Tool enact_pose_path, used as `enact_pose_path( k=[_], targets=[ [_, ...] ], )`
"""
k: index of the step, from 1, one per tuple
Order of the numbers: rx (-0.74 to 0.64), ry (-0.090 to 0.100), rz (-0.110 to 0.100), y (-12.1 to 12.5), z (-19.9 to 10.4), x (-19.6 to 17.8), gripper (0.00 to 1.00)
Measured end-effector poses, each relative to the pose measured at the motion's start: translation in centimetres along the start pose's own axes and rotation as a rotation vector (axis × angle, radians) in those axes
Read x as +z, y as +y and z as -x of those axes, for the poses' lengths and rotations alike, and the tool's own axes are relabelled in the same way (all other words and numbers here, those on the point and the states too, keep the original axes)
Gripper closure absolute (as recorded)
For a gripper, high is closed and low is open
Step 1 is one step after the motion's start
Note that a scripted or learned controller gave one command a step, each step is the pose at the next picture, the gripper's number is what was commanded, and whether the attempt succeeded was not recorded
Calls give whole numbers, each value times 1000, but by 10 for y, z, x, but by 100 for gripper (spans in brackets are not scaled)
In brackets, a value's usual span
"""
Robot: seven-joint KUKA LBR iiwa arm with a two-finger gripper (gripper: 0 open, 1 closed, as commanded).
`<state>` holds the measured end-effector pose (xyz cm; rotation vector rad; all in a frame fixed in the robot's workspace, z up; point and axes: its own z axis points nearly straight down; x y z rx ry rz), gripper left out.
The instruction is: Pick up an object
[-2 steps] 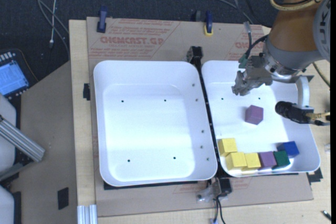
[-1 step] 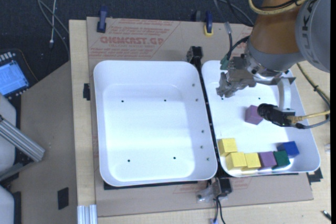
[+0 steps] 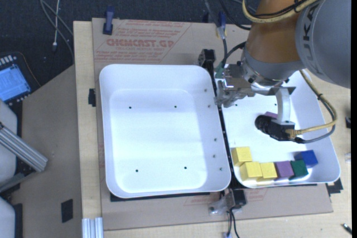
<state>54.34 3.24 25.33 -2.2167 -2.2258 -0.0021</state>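
Camera view: the arm (image 3: 290,19) reaches in from the right and hangs its gripper (image 3: 225,95) over the far-left corner of the right bin (image 3: 321,120), just beside the wall it shares w/ the left bin (image 3: 162,78); can't tell whether the claw is wide or narrow, the wrist hides too much, and nothing shows held in it.

Judged from that, the grip step isn't done yet. The gripper sits over bare white floor, well apart from every block, so prob. it's between tries or on approach.

Contents, right bin: all objs crowd the near rim; three yellow blocks (image 3: 251,169), one set slightly farther back and two in the row; then a purple block (image 3: 284,168), a green block (image 3: 299,168), and a blue block (image 3: 308,158) at the right end, a bit behind the green one. They lie touching or nearly so, close to the bin's near wall. That's awkward for a claw, little room either side, so the rear yellow block or the blue one looks the easiest pick.

Left bin: bare white floor w/ a few small dark dots. Both bins sit side by side on the bench (image 3: 145,36), a pale board w/ red lettering.
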Motion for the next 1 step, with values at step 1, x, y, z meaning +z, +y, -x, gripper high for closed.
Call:
enact_pose_path(
  k=[1],
  targets=[
    [0,0,-2,-19,-48,15,100]
  ],
)
